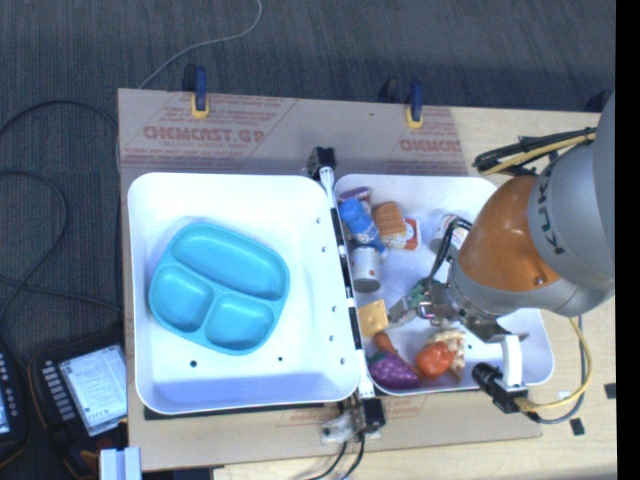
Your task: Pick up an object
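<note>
My gripper (425,303) hangs low in the right bin (535,363), under the orange wrist band, just above the toy food at the bin's front. Near it lie a red tomato-like piece (434,361), a purple grape bunch (393,372), a small carrot (384,343) and a tan cracker-like square (372,318). Further back rest a blue bottle (356,221), a grey can (363,266) and an orange-and-white packet (393,225). Nothing is visibly held.
The left bin (160,368) holds a blue three-section plate (218,286). A metal divider (340,258) runs between the bins. Clamps (200,90) pin the cardboard base at the back. Cables trail at the bench's front right.
</note>
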Controlling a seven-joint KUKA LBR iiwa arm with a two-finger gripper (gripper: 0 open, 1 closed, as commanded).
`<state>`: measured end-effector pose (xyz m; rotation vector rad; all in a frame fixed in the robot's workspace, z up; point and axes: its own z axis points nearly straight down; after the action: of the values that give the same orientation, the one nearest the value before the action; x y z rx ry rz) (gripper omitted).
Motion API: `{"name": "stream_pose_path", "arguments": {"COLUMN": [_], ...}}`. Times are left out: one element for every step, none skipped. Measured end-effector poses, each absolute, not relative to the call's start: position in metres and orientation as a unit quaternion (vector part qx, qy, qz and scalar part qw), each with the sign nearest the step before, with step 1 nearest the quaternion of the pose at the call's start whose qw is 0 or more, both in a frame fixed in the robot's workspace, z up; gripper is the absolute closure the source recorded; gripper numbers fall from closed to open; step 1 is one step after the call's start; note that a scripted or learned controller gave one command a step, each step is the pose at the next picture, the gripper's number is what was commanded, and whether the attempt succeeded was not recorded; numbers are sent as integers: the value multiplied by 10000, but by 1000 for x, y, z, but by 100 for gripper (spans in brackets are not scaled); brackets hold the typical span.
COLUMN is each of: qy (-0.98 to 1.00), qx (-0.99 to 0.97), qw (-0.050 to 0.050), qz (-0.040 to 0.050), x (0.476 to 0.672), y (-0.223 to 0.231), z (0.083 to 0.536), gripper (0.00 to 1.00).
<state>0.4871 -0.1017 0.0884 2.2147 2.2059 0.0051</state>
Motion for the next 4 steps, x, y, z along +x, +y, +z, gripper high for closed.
{"name": "stream_pose_path", "arguments": {"qy": [7060, 7075, 7079, 7075], "qx": [7082, 7067, 7063, 7067], "qw": [68, 41, 19, 8], "qz": [28, 25, 4, -7], "x": [488, 564, 628, 627], "y": [-100, -163, -131, -131], "z": [99, 89, 175, 174], "gripper": [100, 100, 100, 0]}}
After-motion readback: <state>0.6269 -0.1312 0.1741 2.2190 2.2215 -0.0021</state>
